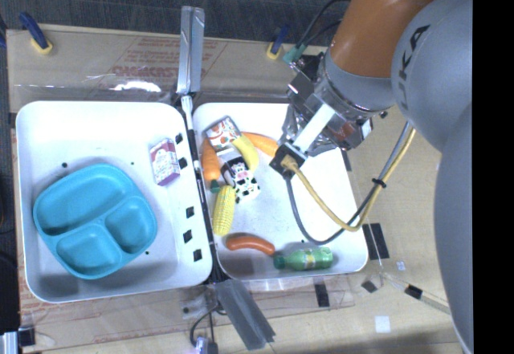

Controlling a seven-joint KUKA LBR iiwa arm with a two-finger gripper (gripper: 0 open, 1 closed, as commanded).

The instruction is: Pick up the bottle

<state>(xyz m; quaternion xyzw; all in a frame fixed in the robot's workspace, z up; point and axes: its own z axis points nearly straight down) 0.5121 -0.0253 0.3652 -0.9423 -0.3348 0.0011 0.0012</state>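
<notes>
Bottle [303, 258], green with a pale label, lies on its side at the near edge of the right bin [325, 192], close along that bin's near wall. I judge that the wall keeps its round body from rolling away, and that lying flat leaves its long side open to a grasp from above.

Just beside its left end lies one reddish sausage [249, 244]. Farther up the bin's left side, the other things crowd together, touching or overlapping: one corn cob [223, 209], one black-and-white cow-patched toy [243, 181], one banana [247, 153], one carrot [207, 166] and one small printed carton [221, 133]. An orange shape sits behind the banana; I cannot tell what it is.

The left bin [48, 124] holds one blue divided plate [92, 220] and one small box [165, 161] near the wall between the bins. That makes two bins, side by side on the worktop [241, 51].

My arm [418, 39] hangs over the far right corner of the right bin, well apart from the bottle. My wrist covers my jaws, so I cannot tell whether they are apart or together. Nothing shows between them.
</notes>
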